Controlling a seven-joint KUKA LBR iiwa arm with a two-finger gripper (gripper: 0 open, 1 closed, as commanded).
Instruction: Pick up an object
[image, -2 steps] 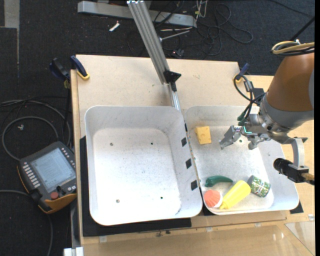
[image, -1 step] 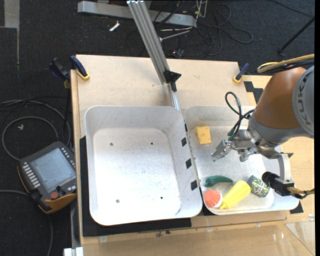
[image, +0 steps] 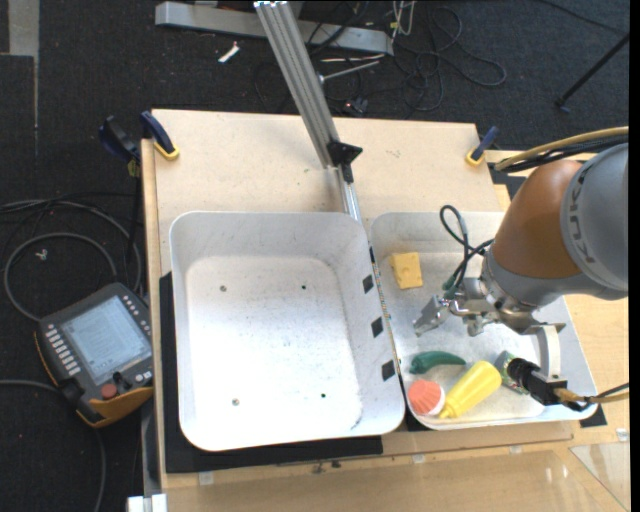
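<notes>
One yellow bottle (image: 470, 388) lies slanting up-right; claw (image: 432, 318) state unclear

- No text, label, brand, number or sign can be read anywhere.
- The pendant (image: 97, 350) left of the bench has a lit screen, but whatever it shows is too small and blurred to make out.
- The keys down the pendant's left side carry no marks that can be made out.
- The small dark tabs (image: 379, 325) on the rim between the two bins are plain dark patches with no lettering that can be told.
- The yellow block (image: 407, 270) in the right bin shows no legible marking.
</notes>
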